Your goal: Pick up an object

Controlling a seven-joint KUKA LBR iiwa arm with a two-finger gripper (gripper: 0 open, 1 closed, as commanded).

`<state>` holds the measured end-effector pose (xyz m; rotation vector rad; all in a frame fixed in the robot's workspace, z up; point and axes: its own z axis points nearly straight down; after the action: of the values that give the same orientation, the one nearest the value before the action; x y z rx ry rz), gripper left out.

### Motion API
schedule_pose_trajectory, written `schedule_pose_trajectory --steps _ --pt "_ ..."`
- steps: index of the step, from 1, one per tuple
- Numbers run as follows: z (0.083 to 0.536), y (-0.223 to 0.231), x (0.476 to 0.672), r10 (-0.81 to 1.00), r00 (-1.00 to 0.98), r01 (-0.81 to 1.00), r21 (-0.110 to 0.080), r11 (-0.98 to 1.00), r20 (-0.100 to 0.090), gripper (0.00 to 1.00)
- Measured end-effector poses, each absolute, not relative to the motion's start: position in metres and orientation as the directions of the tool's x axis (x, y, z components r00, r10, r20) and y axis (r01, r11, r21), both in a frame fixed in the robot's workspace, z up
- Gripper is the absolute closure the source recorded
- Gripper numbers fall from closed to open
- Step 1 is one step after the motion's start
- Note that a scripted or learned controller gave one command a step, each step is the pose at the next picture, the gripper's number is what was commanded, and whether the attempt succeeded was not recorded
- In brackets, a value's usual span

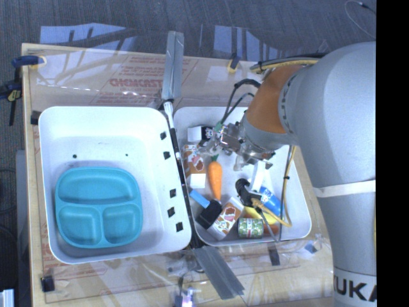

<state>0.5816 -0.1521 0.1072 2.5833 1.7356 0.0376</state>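
Here the bench (96, 66) is pale wood with printed cardboard under a clear sheet, and dark grey carpet (128, 5) shows beyond its far edge. A blue clamp (25, 61) grips the bench's far left corner.

The left bin (102, 130) sits toward the bench's left side. A teal divided tray (97, 205) lies in its near half, close to the left wall, with three compartments facing up. The rest of that bin's floor is bare white.

A grey metal strip (172, 62) runs back from the seam between the two bins.

The right bin (297, 226) holds a crowd of things. An orange carrot (215, 179) lies near the bin's centre, pointing toward the near edge. Beside it, toward the left wall, are small printed packets (192, 158). At the near edge lie a printed carton (227, 219) and a green can (250, 228), just beside each other, with a black-and-blue tool (204, 208) to their left.

The gripper (223, 139) hangs over the far half of the right bin, just beyond the carrot's top; whether its jaws are open or closed cannot be told. The grey arm (339, 139) with its orange band (271, 104) fills the bench's right side.
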Motion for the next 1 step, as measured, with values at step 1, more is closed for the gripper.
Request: schedule_pose_trajectory --steps 1 --pt "0.1068 -0.1534 0.5804 0.926 0.377 0.926 0.036 -0.376 0.004 0.0"
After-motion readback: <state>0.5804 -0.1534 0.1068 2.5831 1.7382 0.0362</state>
